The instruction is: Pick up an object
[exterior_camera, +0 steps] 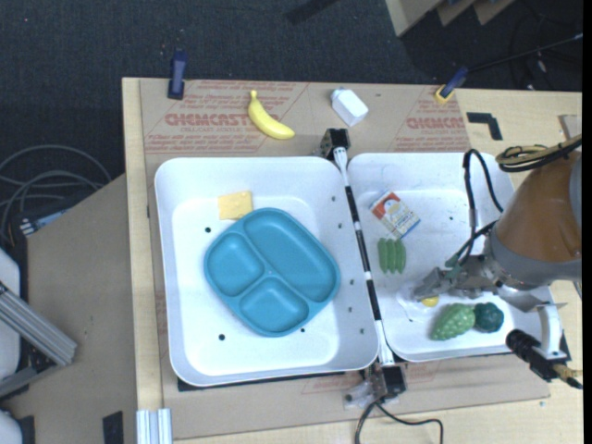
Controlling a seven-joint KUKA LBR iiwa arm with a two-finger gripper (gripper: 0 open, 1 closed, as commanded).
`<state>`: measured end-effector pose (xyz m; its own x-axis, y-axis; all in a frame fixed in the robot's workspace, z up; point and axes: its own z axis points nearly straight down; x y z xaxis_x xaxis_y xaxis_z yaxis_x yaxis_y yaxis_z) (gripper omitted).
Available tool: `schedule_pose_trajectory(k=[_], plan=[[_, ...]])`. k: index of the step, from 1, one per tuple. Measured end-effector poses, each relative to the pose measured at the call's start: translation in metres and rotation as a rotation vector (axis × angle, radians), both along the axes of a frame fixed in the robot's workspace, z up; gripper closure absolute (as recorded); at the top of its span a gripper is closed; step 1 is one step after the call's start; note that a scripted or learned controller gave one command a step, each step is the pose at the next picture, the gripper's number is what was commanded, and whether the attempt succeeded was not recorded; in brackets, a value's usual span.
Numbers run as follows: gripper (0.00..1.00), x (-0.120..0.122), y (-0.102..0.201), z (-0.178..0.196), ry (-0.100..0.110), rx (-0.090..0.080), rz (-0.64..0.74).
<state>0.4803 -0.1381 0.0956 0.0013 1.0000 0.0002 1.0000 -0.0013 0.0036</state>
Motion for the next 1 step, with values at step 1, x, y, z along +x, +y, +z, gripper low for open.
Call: schedule_pose_trajectory(k=[1], plan=[[0.00, -0.0007, 0.0470, -0.0105, 0.003, 0.001, 0.003]])
